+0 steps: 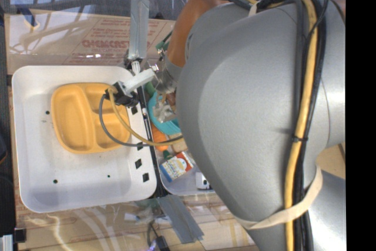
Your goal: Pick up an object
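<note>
A yellow divided tray (82, 117) lies in the left white bin (35, 185), towards its upper middle. The right bin (176, 188) is mostly hidden under the big grey arm (252, 114). In its visible strip lie a teal object (166, 123), something orange (161, 144) and a small printed carton (176, 166). My gripper (164, 96) reaches down into the right bin's upper end, just above the teal object. The wrist and arm body cover its tip. A white bracket with a black fitting (130, 89) sticks out from the wrist over the divider between the bins.
A yellowish cable (120, 123) loops from the wrist over the yellow tray's right side. A grey upright post (138, 26) stands behind the bins, in front of brown cardboard (88, 38). Grey tape (179, 217) lies on the bench in front.
</note>
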{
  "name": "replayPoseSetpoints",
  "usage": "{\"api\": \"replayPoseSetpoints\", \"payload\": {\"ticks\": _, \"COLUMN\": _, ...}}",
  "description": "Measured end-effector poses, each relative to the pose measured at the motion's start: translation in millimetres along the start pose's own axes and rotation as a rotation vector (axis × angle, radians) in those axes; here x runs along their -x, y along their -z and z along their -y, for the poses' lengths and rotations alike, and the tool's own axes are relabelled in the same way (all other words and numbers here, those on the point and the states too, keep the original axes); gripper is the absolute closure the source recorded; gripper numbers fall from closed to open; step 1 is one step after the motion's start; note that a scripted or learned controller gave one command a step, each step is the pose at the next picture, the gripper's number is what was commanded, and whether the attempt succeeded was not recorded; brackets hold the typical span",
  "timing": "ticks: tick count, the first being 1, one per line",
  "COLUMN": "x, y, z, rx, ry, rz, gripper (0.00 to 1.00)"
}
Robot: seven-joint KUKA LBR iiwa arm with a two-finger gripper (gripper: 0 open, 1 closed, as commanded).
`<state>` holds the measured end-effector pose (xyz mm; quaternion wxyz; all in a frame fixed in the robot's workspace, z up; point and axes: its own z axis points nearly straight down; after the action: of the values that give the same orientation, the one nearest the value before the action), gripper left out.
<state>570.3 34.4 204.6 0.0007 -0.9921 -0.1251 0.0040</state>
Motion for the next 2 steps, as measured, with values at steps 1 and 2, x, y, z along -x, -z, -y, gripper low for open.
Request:
{"api": "replayPoseSetpoints", "payload": {"ticks": 1, "x": 11, "y": -1, "z": -34, "rx": -0.001, "ry": -0.038, "rz": 0.0, "gripper": 1.0}}
{"api": "replayPoseSetpoints", "payload": {"ticks": 2, "x": 87, "y": 24, "z": -61, "rx": -0.002, "ry": 0.227, "rz": -0.003, "gripper": 1.0}}
